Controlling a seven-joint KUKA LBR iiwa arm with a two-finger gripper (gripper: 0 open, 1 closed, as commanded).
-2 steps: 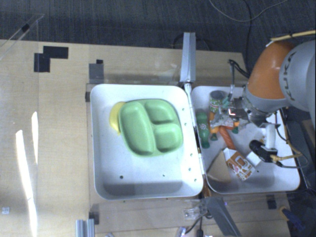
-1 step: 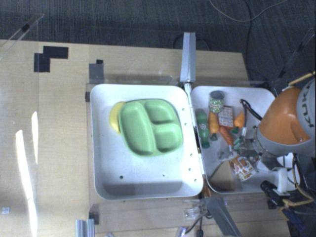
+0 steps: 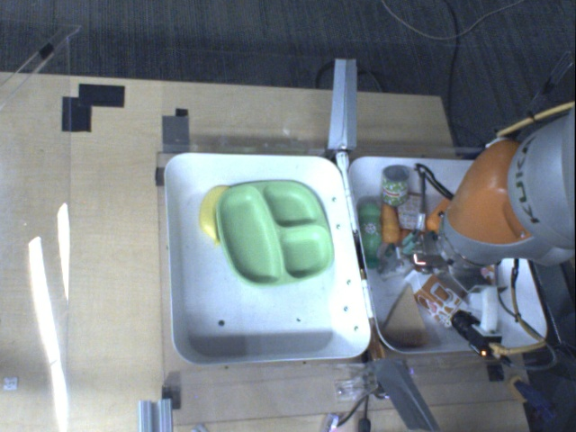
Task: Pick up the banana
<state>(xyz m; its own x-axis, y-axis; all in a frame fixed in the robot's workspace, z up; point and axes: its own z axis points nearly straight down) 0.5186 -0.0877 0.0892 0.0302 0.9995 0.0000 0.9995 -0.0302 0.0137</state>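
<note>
Right now gripper (image 3: 423, 264) low in right bin (image 3: 540, 309), among clutter; can't tell its state, wrist blocks view. Banana (image 3: 211, 214) well apart, in left bin (image 3: 261, 336): yellow edge peeking from under green divided tray (image 3: 274, 230), left side. Judgement: arm must cross divider, approach from tray's left, since tray covers most of fruit; grab exposed end, lift slow. Count: 2 bins, 1 tray w/ 3 compartments, 1 banana, 1 can (image 3: 395, 185), 1 green bottle (image 3: 370, 228), 1 orange item (image 3: 390, 225).
</note>
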